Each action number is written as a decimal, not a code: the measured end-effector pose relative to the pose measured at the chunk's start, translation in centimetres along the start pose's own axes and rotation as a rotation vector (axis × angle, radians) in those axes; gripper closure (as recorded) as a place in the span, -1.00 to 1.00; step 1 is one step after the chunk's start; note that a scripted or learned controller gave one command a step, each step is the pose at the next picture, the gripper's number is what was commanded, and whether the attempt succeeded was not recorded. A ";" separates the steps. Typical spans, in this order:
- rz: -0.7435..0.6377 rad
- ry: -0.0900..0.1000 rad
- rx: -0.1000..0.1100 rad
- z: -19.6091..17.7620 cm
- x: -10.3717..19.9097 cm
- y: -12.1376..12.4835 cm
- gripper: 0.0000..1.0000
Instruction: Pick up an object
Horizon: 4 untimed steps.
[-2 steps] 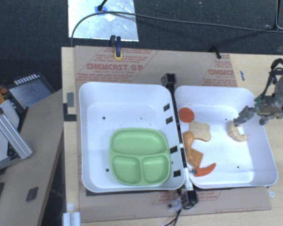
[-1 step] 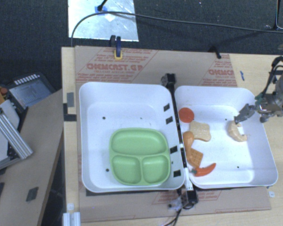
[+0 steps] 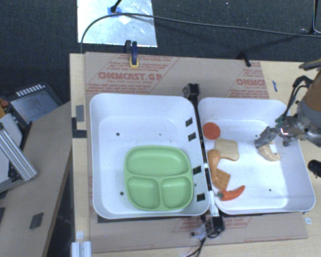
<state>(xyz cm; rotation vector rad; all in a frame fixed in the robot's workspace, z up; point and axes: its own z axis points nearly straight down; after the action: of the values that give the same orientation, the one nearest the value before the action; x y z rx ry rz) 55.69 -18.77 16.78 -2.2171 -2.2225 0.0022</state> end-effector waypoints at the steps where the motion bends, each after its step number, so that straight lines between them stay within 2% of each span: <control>1: 0.001 0.000 0.000 6.3 0.2 0.2 -1.00; 2: 0.001 -0.001 -0.003 8.4 0.2 0.2 -1.00; 3: 0.001 -0.002 -0.007 7.2 0.2 0.3 1.00; 4: 0.000 -0.002 -0.007 2.7 0.2 -0.1 1.00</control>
<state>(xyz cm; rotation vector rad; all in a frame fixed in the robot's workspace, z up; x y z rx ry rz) 55.59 -18.52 14.07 -2.2218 -2.2272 -0.0036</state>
